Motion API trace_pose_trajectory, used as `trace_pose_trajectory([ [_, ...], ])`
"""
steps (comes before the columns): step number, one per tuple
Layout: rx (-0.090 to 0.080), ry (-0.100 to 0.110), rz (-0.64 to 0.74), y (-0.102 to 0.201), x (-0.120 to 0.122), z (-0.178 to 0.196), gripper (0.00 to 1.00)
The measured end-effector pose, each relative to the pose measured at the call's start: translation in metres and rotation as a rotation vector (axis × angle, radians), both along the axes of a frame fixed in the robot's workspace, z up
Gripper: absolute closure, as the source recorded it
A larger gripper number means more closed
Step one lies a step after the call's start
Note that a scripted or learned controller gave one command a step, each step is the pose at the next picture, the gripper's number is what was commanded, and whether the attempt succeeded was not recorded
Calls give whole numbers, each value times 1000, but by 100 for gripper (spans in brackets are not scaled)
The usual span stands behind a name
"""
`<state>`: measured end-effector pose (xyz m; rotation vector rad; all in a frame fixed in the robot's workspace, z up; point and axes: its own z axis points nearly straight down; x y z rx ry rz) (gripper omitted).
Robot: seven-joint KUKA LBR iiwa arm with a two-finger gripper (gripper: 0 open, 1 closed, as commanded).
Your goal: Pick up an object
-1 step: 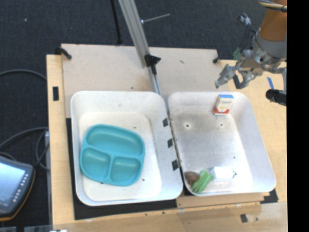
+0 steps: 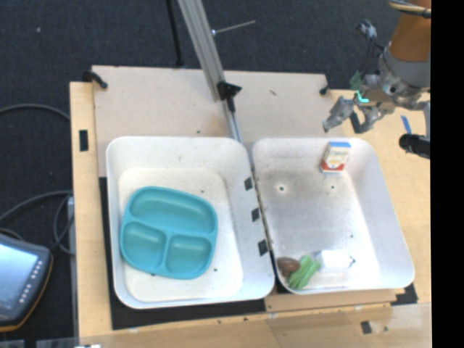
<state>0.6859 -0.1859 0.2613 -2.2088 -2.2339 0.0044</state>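
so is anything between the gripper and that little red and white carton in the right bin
Nothing visible. The gripper, fingers spread, hangs above the right bin's far rim, and the carton sits just inside that rim with bare floor around it.

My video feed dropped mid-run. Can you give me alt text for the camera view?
The pincer hangs open and holding nothing above the right bin's far rim, near a small carton. That bin's near edge holds a brown item, a green item and a white item. The left bin holds a blue tray.
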Motion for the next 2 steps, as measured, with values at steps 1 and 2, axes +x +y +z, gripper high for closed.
trace_pose_trajectory([
  [1, -4, -3, 5, -1, 1, 12, 100],
  [2, 1, 4, -14, -8, -60, -26, 100],
])
